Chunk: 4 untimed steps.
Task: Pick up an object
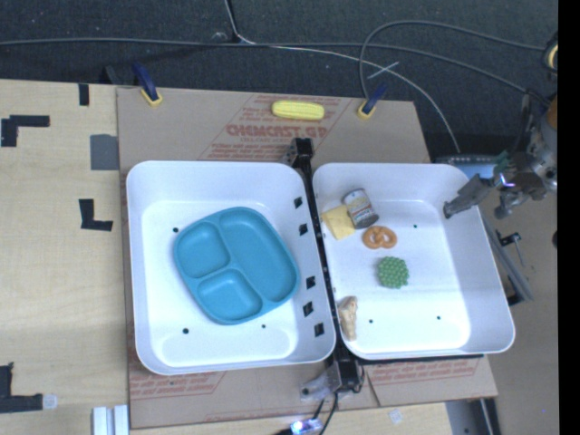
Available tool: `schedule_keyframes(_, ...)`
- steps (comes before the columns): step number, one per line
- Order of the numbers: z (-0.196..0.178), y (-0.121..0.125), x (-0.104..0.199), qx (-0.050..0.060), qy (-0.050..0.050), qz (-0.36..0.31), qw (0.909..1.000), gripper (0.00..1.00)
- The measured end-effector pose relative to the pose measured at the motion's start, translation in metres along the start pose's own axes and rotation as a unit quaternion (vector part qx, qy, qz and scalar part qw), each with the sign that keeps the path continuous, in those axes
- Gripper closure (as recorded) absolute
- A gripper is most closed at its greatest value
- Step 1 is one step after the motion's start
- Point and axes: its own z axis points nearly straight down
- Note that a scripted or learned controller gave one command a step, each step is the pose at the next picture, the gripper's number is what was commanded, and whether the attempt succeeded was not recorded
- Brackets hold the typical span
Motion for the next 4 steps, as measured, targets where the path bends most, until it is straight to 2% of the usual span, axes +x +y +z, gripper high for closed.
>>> schedule_keyframes(1, -0.007, 0.002, 0.001, -0.006, -0.001, -0.002, 1.0000, 0.00)
schedule_keyframes(2, 0.043, 0.013, 0.003, -0.005, -0.002, -0.003, 1.0000, 0.00)
schedule_keyframes(3, 0.092, 0.005, 0.009, -0.004, -0.001, -0.002, 1.0000, 0.00)
schedule_keyframes(4, 0.141, 0.014, 0.009, -0.004, -0.002, -0.003, 1.0000, 0.00)
